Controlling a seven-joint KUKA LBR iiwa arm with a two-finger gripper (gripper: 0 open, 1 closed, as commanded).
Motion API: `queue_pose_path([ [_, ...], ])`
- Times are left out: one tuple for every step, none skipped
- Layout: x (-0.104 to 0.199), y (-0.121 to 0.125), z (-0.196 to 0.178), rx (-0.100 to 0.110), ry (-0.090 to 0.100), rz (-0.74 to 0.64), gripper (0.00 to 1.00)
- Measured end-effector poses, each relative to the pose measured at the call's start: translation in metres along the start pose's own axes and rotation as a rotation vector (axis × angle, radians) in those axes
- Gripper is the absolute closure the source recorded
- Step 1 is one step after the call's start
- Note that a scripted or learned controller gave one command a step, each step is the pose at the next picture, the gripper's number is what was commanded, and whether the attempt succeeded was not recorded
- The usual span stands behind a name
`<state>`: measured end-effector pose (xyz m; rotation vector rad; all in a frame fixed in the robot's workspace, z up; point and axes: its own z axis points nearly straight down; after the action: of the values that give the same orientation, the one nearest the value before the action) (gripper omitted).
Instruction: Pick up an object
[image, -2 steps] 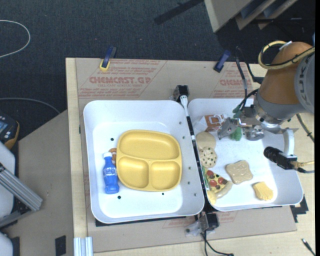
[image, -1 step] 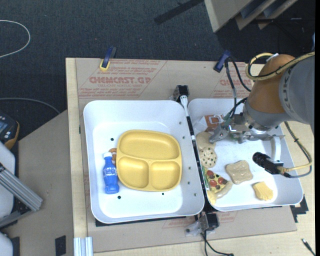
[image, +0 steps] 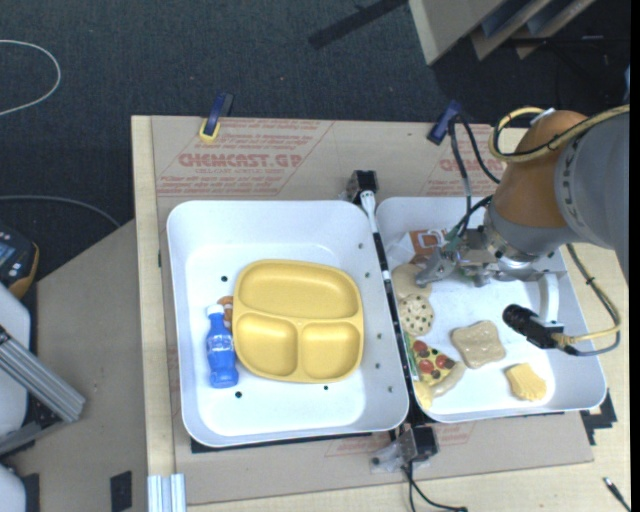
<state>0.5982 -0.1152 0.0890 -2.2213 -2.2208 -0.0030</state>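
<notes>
The arm reaches in from the right and its gripper (image: 441, 263) sits low over the far left part of the right bin (image: 585, 385), close to the wall shared with the left bin (image: 190, 300). How far the gripper is open cannot be told from this angle, nor whether it has hold of anything.

The loose things nearest it all lie in the right bin. A small white and orange packet (image: 428, 240) is just behind the gripper, and a cookie (image: 416, 315) lies just in front of it. Nearer the front wall are a pizza slice (image: 436, 364), a slice of toast (image: 480, 344) and a yellow chunk (image: 526, 381), each apart from the others.

The left bin holds a yellow divided plate (image: 298, 320) with a blue bottle (image: 221, 350) lying beside its left edge, well away from the gripper.
</notes>
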Motion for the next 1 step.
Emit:
queue_pose_path([
  [0.0001,0.0016,-0.0115,-0.008,-0.001,0.001,1.0],
])
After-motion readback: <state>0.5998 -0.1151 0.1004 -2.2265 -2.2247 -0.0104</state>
